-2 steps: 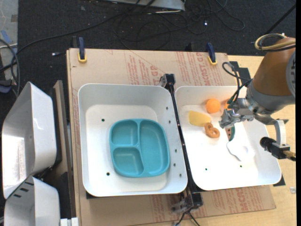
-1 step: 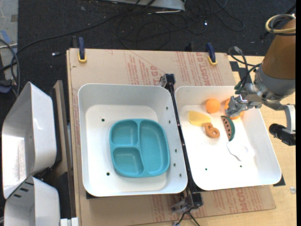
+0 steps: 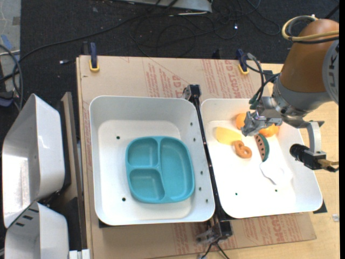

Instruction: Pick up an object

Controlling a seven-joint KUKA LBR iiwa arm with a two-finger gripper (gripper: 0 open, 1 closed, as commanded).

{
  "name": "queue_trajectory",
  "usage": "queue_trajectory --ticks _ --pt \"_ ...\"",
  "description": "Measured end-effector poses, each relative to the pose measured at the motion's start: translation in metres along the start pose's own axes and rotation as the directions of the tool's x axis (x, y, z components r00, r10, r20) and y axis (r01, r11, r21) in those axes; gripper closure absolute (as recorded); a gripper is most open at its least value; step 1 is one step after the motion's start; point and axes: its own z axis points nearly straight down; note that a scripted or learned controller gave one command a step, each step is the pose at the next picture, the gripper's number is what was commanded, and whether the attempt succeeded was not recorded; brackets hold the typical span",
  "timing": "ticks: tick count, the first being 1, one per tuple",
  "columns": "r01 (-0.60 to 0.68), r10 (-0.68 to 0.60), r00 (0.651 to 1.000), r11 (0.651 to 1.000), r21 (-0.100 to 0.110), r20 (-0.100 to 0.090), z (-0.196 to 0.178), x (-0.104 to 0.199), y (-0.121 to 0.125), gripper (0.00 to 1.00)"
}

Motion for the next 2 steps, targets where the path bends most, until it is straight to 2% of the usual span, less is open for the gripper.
queue_trajectory --ticks 2 --pt "0.000 0.000 1.000 1.000 0.001 0.000 0.009 0.095 -0.010 1.00"
